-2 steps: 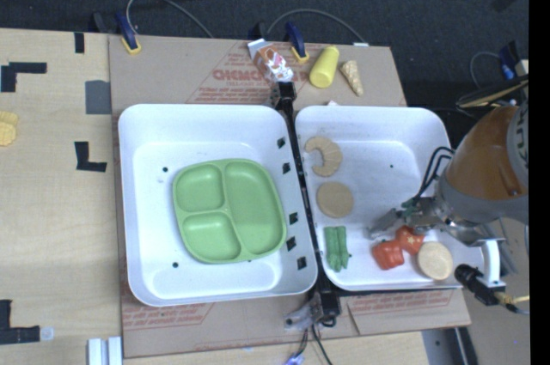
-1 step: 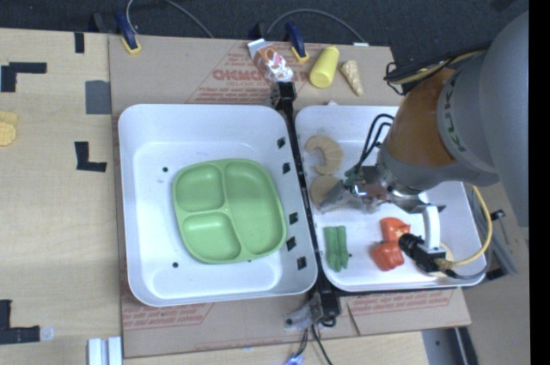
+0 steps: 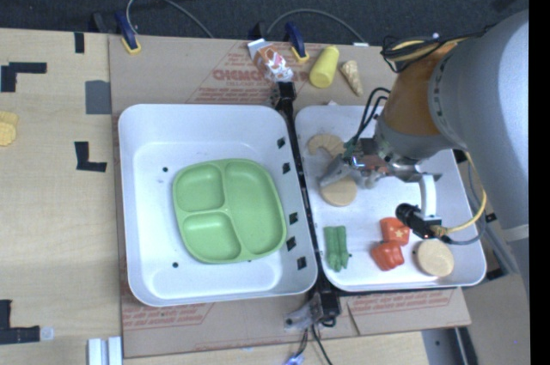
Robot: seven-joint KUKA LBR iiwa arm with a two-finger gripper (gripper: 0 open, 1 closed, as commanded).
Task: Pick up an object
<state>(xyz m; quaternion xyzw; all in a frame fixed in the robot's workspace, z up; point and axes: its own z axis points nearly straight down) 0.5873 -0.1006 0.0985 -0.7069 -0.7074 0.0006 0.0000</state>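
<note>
Left bin (image 3: 137,183) contains a green divided plate (image 3: 229,209). Right bin (image 3: 460,269) contains toy foods. End effector (image 3: 344,170), finger state indeterminate, hovers; tan disc (image 3: 339,193) touching at 6 o'clock.

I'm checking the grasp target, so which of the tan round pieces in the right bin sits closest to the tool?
The tan disc just below the tool; the other round one lies at the bin's near right corner.
</note>
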